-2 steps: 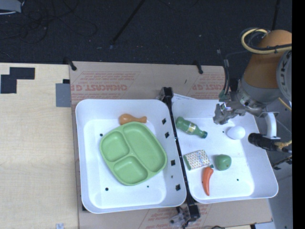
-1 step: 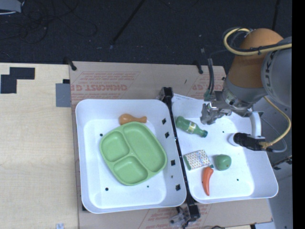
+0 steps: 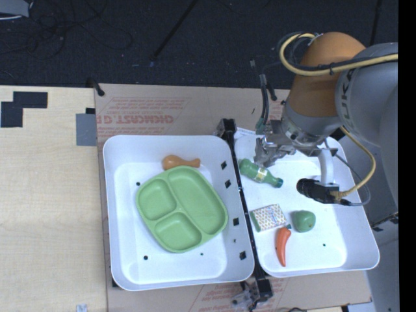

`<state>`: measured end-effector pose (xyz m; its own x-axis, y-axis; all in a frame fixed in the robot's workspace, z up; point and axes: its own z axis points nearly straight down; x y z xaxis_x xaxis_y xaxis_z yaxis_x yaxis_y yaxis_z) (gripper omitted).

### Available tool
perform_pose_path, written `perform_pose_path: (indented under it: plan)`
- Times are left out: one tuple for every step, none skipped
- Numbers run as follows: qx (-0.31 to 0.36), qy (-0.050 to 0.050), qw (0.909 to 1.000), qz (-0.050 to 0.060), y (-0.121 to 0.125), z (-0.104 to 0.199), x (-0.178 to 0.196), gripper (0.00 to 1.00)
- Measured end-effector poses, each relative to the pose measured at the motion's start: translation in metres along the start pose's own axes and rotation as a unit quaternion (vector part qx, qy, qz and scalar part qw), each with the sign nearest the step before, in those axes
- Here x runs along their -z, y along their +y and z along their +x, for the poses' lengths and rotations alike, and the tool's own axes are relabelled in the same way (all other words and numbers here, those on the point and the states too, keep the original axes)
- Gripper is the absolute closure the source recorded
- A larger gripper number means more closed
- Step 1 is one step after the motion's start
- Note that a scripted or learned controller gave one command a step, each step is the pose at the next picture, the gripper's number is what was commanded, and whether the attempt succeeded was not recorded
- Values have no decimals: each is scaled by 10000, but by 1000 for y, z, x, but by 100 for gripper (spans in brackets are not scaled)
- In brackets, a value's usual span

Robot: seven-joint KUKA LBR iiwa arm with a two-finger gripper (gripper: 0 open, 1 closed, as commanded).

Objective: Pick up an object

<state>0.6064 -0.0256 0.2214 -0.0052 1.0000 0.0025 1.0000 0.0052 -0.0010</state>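
While an orange carrot lies toward the near edge of the right bin, a green round toy sits just beside its top, and a small patterned packet rests near the bin's left wall. Farther back, a green bottle lies on its side close to that same wall. Directly over its far end hangs the gripper; whether it is parted or closed cannot be told. Across in the left bin, a green divided plate fills the middle, with an orange drumstick toy touching its far rim.
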Motion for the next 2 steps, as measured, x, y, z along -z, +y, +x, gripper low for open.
perform_pose_path:
  plan:
    - [3,-2,10000,8,0,63,-3,100]
    - [4,-3,10000,3,4,120,10,100]
